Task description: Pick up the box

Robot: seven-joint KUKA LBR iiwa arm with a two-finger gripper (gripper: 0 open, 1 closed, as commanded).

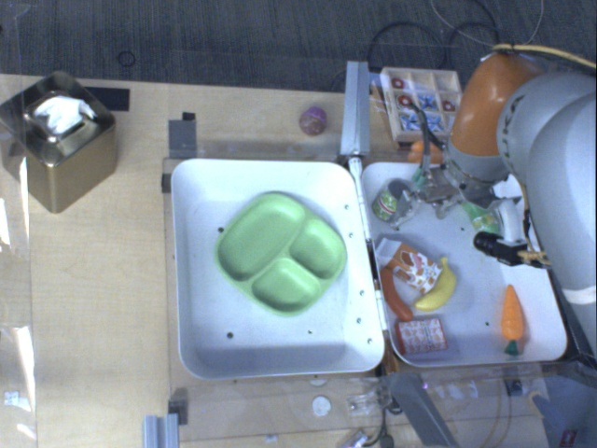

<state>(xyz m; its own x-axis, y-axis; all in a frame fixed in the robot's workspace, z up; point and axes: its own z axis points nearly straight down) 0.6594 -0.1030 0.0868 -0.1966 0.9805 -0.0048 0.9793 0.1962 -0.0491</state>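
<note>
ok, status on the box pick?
Gripper low over right bin's far end, nothing seen held. Box flat at near edge, untouched. Banana and snack packet lie between.

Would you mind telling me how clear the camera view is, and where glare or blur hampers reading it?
Camera view: even, soft lighting with faint shadows; the left white bin is bright but not blown out; the green divided plate is sharp; small items around the gripper blur together; the near arm looms large and soft.

There are two white bins [187,250], one green plate [280,250], one banana [438,289], one carrot [512,315], one can [387,203], and one purple ball [313,120].
</note>
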